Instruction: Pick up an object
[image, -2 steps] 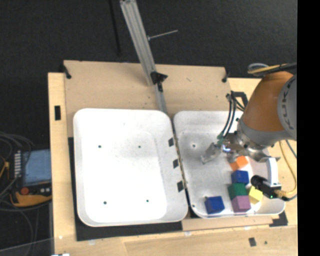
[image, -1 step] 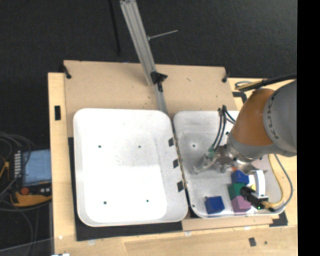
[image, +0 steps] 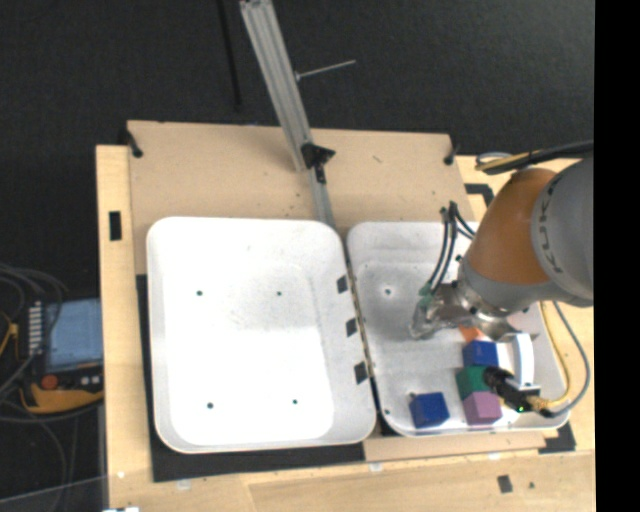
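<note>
A: You've got two white bins, the left bin (image: 245, 330) speckled grey with a few dark dots, the right bin (image: 395, 270) white too.

B: Blocks?

A: Your right bin has a blue block (image: 429, 409), a second blue block (image: 481, 354), a green block (image: 470, 381), a purple block (image: 483, 408), plus an orange bit (image: 467, 335).

B: Arm?

A: Your arm (image: 545, 240) is grey with an orange band. Bench (image: 230, 175) is tan.

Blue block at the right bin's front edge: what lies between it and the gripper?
Bare white bin floor. In the camera view, the stretch from the gripper down to the blue block holds no object.
</note>
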